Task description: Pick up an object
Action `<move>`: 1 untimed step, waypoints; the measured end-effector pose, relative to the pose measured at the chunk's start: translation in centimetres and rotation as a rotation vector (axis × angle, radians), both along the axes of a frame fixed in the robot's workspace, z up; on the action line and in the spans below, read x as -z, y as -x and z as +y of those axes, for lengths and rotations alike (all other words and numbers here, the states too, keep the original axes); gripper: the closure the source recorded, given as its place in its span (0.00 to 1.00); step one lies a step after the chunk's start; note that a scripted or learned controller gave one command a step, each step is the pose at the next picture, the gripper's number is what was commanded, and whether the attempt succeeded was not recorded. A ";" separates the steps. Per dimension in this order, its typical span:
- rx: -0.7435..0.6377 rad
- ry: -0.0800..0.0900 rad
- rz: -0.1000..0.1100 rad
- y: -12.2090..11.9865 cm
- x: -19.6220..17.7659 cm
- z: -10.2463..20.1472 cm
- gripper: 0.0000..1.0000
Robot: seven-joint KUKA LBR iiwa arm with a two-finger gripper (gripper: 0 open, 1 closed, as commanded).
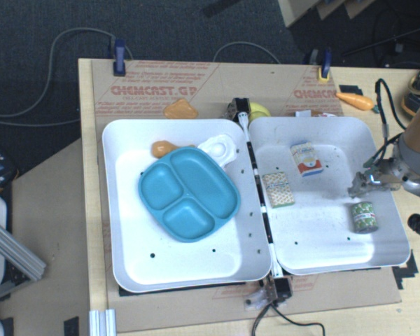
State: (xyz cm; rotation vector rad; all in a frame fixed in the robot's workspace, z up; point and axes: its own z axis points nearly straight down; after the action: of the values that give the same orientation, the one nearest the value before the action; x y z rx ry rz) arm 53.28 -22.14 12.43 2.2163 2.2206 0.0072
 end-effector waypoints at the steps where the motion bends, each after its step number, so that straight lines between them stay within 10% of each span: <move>1: 0.000 0.001 -0.003 -0.1 -1.0 0.0 1.00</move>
State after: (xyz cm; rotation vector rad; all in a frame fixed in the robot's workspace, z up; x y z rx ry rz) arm 53.34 -22.14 13.46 2.2148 2.2183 0.0086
